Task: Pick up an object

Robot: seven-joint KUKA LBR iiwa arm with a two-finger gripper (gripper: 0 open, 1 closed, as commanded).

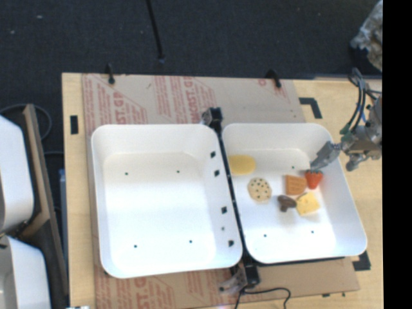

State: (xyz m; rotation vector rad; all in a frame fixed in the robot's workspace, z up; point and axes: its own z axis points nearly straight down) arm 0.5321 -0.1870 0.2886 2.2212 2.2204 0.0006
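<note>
While the gripper [322, 154] hangs over the right bin [341, 237], fingers' state unclear, a red piece [313, 179] lies just beneath its tip.

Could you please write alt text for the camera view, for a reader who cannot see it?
The arm's gripper hangs over the right white bin, beside a small red object. An orange block, yellow wedge, spotted cookie, yellow oval and brown piece lie there.

The gripper [324, 154] hangs over the right bin [335, 237], just above a small red piece [313, 179] — beside it an orange block [295, 185], yellow wedge [308, 203] and speckled cookie [259, 189] (all close together).
</note>
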